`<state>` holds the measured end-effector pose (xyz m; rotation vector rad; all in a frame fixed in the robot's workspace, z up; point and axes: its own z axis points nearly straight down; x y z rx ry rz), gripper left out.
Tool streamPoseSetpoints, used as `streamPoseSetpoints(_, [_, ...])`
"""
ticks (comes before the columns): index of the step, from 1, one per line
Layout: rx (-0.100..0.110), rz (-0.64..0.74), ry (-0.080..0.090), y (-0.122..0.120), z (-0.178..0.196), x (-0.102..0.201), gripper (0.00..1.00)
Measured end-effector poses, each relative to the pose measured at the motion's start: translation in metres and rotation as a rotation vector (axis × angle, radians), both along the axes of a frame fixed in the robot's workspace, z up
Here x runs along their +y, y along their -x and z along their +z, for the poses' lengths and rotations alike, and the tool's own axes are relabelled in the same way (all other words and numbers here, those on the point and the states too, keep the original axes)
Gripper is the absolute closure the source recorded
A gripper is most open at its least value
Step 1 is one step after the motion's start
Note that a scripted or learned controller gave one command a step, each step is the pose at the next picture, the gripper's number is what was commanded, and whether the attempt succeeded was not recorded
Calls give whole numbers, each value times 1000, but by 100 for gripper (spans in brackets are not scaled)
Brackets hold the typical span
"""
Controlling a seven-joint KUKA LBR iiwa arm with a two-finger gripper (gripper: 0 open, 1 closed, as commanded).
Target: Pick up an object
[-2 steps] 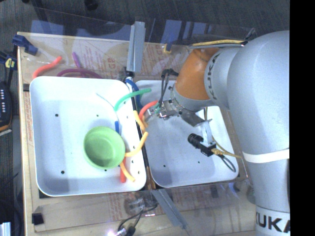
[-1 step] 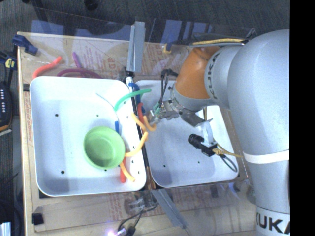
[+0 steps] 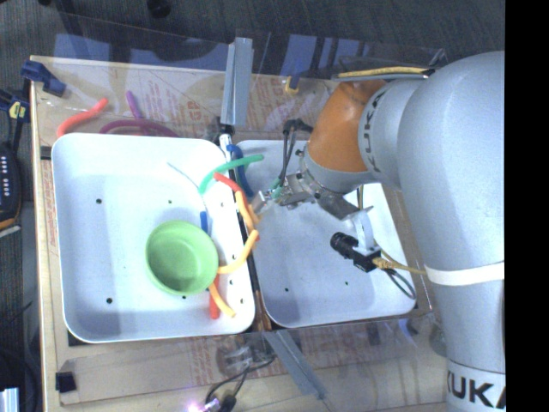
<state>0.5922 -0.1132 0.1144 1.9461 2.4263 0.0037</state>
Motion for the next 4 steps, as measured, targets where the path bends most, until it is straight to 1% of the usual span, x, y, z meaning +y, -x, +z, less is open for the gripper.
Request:
streamPoseSetpoints(1, [16, 15, -4, -16, -17, -3, 0])
streamPoseSetpoints(2, [20, 21, -11, -16, -8, 1, 100])
streamPoseSetpoints(3, [25, -284, -22, -40, 21, 12, 100])
streamPoseSetpoints(4, [23, -287, -20, -40, 22, 11, 0])
